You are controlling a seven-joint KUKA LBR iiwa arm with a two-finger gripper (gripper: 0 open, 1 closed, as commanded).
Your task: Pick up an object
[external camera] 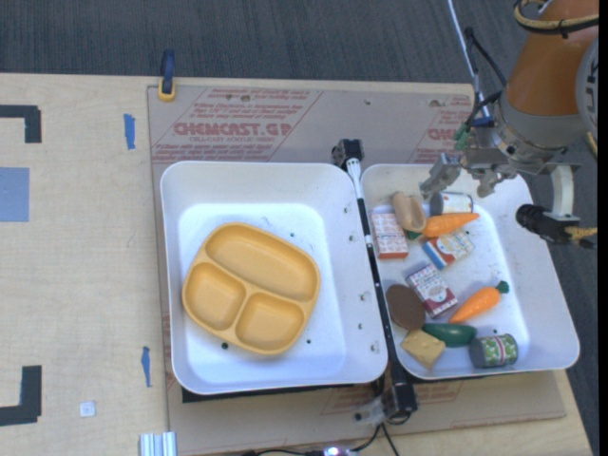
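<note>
- Nearest in the right bin (560, 335) lie a green can (494, 351) on its side, a yellow wedge (424, 348), a dark green vegetable (449, 332) and a brown disc (405, 306).
- Just beyond them: a carrot (478, 302) and a small red-and-white box (431, 287).
- The left bin (180, 198) bears a yellow divided tray (250, 287).
- Farther back: another box (389, 233), a second carrot (450, 223), a third box (450, 247) and a bread roll (409, 212).
- Under the gripper (462, 180) a white thing (457, 202) is partly hidden and hard to identify.
- The fingers (437, 176) look spread apart, clamped on nothing visible.
- The arm (551, 60) is cut off at the frame's right edge.
</note>
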